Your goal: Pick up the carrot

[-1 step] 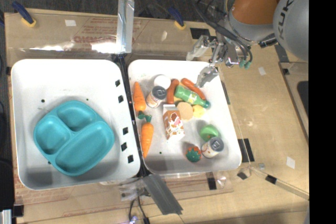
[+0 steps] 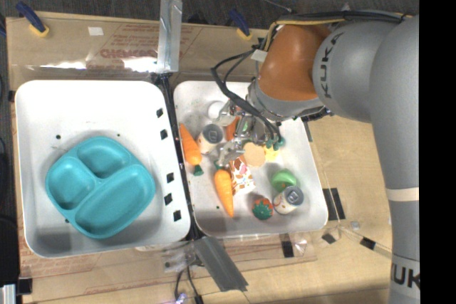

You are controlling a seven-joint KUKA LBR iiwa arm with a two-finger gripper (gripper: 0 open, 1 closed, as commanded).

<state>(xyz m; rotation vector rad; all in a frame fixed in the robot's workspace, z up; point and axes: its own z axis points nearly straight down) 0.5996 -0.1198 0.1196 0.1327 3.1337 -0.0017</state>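
Right bin [image 2: 306, 221] clutter surrounds the hand [image 2: 239, 139], its grip unclear.

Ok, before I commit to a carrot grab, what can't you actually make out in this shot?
- Claw: camera view; the wrist and cables cover it, so its opening can't be judged.
- Items under the claw: a third orange piece is mostly hidden by it; could be a carrot.
- Two carrots lie in the right bin; which is targeted is unclear.
- Small can label: too small to read.
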